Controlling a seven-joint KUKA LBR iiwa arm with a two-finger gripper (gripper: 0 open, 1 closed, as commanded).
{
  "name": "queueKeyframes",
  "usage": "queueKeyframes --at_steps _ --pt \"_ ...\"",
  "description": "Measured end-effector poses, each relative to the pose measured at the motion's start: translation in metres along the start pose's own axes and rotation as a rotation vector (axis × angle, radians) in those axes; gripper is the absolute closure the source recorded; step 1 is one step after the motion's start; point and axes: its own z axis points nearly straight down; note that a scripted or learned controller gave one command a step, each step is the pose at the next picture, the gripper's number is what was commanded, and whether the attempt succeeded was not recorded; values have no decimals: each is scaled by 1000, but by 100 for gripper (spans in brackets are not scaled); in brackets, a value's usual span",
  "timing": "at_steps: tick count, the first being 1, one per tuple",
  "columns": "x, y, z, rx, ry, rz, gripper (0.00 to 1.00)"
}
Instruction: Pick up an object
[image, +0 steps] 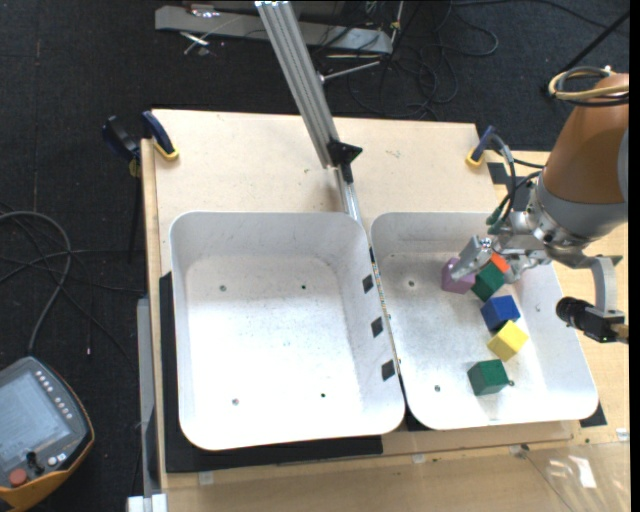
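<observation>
In the right bin (430, 405) lie several small blocks: a purple one (457, 277), an orange one (496, 265) on a dark green one (489, 285), then a blue one (499, 311), a yellow one (507, 340) and a green cube (487, 377) toward the front. My gripper (479, 257) hangs low over the purple and orange blocks, at the back of the cluster. Its fingers point down-left, and the wrist hides how they sit against the blocks.
The left bin (200, 420) sits beside the right one, split from it by a raised rim with black clips (378, 325). A slanted metal pole (305, 85) rises behind the bins. Yellow clamps (160, 140) grip the board's back corners. A teach pendant (35, 430) lies at lower left.
</observation>
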Motion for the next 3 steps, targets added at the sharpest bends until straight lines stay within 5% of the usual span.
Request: queueKeyframes --at_steps 1,2,3 --pt "-30 14 137 -3 -2 1 0" --pt "8 77 135 -6 0 -7 0" --pt "5 74 125 -3 -2 -6 100"
